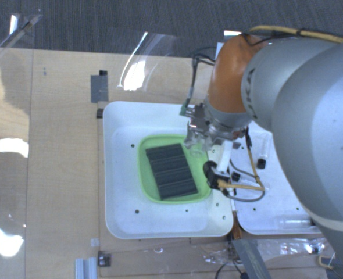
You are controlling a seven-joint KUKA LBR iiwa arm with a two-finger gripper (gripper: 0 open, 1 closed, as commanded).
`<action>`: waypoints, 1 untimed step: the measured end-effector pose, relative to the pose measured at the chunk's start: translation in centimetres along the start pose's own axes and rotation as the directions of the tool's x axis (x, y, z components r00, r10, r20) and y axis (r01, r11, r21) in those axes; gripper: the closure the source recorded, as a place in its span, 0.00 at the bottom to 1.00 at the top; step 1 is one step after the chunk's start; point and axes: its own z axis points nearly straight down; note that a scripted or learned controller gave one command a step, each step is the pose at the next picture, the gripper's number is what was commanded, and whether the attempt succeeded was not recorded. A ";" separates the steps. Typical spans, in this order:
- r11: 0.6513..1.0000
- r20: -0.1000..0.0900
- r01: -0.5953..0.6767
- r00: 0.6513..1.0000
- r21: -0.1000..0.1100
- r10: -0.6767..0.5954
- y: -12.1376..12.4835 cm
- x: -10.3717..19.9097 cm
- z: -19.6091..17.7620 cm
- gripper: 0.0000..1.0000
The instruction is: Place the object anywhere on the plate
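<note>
We find the dark grey ribbed block flat on the green plate in the left bin, long axis slanting top-left to bottom-right, the pincer beside its upper right corner, finger state indeterminable.

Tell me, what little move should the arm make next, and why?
Probably lift straight up and away. The dark ribbed block already lies flat on the green plate in the left bin, and the gripper hangs at the plate's right rim beside it.
</note>
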 end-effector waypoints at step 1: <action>1.000 0.000 0.000 1.000 0.000 0.000 0.0 0.0 0.0 0.00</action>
